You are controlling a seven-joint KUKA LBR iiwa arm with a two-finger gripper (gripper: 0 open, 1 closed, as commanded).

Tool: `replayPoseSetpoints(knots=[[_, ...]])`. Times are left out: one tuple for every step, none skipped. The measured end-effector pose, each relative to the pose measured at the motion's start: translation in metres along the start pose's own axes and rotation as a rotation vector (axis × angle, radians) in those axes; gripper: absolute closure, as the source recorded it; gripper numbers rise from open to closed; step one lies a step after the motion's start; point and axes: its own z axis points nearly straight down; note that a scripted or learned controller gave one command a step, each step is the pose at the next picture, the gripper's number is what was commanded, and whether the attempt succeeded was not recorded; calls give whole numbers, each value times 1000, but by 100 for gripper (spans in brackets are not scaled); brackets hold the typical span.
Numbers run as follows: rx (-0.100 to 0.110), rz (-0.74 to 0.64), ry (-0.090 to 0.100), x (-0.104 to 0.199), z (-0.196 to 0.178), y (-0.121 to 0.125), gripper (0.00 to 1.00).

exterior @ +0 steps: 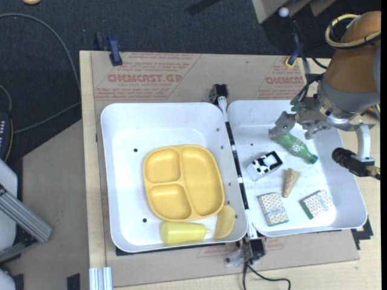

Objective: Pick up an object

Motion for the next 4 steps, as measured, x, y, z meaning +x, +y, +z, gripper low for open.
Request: replayPoseSetpoints(knots=[[-2,1,-2,-64,80,69,0],[0,-1,0,-42,127,56,0],[-3,0,-2,-92,126,47,0],[0,0,0,-97,126,21,0]])
